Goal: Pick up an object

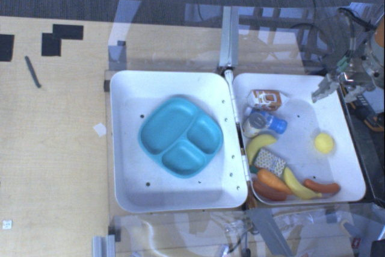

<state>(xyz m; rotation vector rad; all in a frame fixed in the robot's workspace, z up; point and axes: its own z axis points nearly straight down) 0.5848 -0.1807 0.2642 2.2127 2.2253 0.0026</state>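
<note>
The gripper (329, 86) sits at the upper right of the frame, over the top right corner of the right bin (355, 156), and its two grey fingers stand apart with nothing between them. The arm behind it is mostly cut off by the frame's right edge.

In that bin, a smooth round yellow ball (323, 142) lies alone at right of centre. Toward the bin's left wall are a small brown packet (267, 99), a blue-capped bottle (264, 124) lying on its side with its long axis running left to right and cap to the right, and a curved yellow banana (260, 145). Below these a speckled rectangular sponge-like block (269, 161) rests tilted, beside an orange carrot (271, 179), a second banana (299, 185) and a reddish sausage shape (322, 187) along the bottom edge.

The left bin (129, 189) holds a glossy blue divided plate (181, 136), rotated diagonally.
</note>
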